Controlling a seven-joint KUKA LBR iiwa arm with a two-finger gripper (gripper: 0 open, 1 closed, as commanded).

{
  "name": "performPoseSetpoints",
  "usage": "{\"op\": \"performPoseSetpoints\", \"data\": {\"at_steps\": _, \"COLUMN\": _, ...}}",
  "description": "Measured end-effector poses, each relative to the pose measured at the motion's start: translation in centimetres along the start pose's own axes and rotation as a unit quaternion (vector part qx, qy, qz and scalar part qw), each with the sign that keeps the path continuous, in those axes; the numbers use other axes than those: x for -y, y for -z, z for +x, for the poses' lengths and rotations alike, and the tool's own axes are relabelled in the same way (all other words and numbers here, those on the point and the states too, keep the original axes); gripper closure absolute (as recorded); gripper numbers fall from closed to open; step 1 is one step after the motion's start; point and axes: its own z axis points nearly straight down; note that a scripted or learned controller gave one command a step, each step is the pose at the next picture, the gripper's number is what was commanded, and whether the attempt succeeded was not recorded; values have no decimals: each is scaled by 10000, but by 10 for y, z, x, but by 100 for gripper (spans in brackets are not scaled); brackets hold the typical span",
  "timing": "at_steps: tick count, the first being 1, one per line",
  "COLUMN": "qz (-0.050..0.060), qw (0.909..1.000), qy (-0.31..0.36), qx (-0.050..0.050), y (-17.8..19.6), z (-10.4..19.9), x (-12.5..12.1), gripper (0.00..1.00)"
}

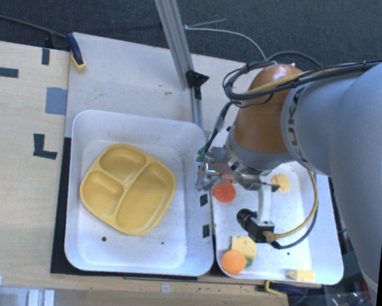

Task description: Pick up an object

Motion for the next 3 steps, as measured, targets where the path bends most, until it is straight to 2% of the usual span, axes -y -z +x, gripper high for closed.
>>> {"op": "performPoseSetpoints", "data": {"at_steps": 1, "qz": -66, "qw": 10000, "qy": 8, "qx": -2, "y": 43, "z": 21, "x": -52, "gripper": 100}}
{"op": "performPoseSetpoints", "data": {"at_steps": 2, "qz": -68, "qw": 10000, "qy": 7, "qx": 2, "y": 79, "z": 20, "x": -103, "gripper": 100}}
{"op": "performPoseSetpoints", "data": {"at_steps": 3, "qz": -38, "qw": 10000, "qy": 11, "qx": -7, "y": 111, "z": 50, "x": -64, "gripper": 100}}
